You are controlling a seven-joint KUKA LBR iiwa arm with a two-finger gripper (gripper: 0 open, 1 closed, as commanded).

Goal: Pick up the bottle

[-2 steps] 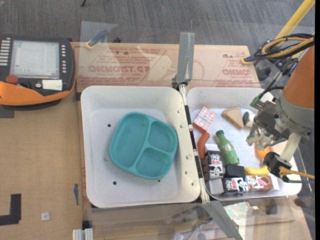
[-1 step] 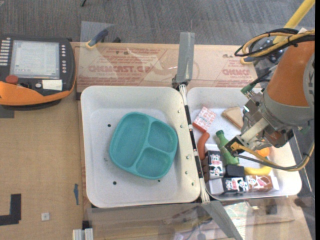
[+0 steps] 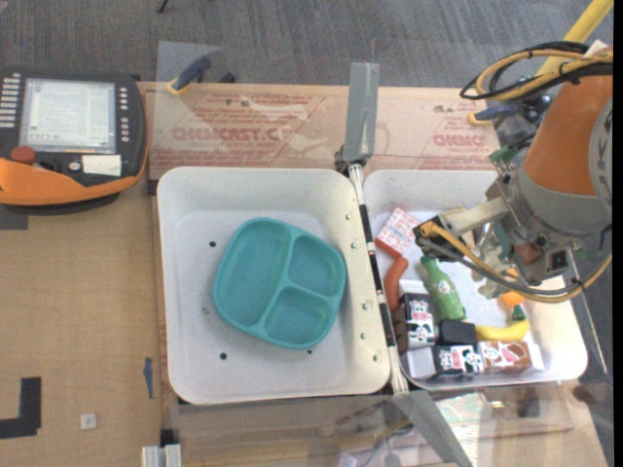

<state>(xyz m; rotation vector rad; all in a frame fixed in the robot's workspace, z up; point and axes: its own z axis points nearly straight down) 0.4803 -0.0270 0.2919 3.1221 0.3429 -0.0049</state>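
A green bottle [image 3: 444, 290] with a pale cap lies in the right bin [image 3: 574, 353], pointing towards the far left. My gripper [image 3: 518, 261] hangs over the right half of that bin, just right of the bottle and above it. The grey and orange wrist covers most of the gripper. Nothing shows as held.
Around the bottle lie a red sausage [image 3: 392, 274], a pink-and-white packet [image 3: 397, 228], black-and-white cartons [image 3: 419, 320], a banana [image 3: 502, 331], a small orange piece [image 3: 513, 300] and a brown box [image 3: 513, 355]. The left bin [image 3: 185, 212] holds a teal divided plate [image 3: 280, 282]. A teach pendant [image 3: 68, 136] sits far left.
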